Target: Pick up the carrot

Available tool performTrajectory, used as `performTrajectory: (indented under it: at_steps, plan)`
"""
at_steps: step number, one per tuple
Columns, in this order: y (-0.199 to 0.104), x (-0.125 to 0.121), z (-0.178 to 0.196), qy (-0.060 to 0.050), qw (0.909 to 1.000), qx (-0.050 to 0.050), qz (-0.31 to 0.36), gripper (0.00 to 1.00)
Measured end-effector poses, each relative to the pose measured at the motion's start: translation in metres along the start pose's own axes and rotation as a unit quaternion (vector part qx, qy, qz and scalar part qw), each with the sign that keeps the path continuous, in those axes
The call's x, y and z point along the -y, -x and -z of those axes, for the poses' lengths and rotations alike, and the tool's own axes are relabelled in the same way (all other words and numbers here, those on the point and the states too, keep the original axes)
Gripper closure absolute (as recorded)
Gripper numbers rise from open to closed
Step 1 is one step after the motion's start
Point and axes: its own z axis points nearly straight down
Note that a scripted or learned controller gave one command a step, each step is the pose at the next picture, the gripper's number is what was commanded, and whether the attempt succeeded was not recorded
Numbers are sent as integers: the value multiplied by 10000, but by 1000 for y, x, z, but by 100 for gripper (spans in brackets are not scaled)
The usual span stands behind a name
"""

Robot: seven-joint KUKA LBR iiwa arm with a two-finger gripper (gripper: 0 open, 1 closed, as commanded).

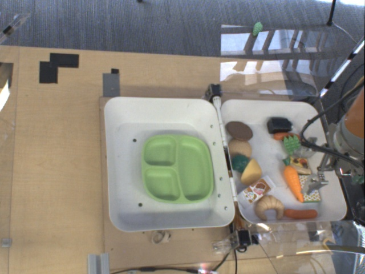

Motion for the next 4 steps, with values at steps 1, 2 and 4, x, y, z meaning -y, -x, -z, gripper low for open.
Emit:
performTrajectory:
  at_steps: [1, 2, 4]
  plan:
    - [67, 27, -81, -47, 9994, 130, 305, 0]
    - [70, 20, -88, -36, 9995, 90, -314, 0]
    - [43, -30, -101, 1, 9696, 40, -2447, 0]
